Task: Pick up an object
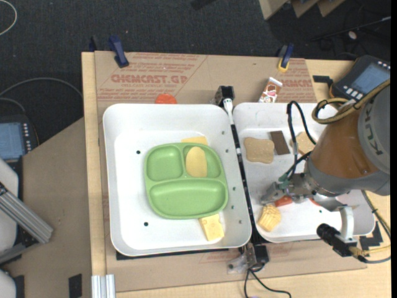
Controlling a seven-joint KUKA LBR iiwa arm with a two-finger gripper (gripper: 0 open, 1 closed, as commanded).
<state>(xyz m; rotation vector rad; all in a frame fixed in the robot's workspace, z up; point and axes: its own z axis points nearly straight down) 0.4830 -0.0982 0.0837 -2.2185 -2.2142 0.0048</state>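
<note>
My gripper (277, 195) sits low in the right bin (305, 231), near its front-left corner. Can't tell the finger state; the wrist and cabling blur the tip together. Nothing visibly between the fingers, so I don't count anything as held.

Nearest candidate: corn cob (269, 216), yellow, lying just in front of the gripper tip, close to the bin's left wall. A small red piece (283, 200) lies right at the tip, too small to identify.

Other options in the same bin: bread slice (258, 149) flat toward the back-left, brown block (280, 143) just beside it.

Handling guess on the corn: looks like toy plastic, so light, stiff and a bit slick, with a bumpy surface that helps grip. Rounded, so it may roll or squirt out if pinched off-centre. I'd take it across the short axis at mid-length. The wall nearby leaves little room for the finger on that side.

Bread lies flat, with little edge to catch. Poor pick.

Left bin (121, 166) has the green tray (184, 180) and yellow pieces. Well away from me.
</note>
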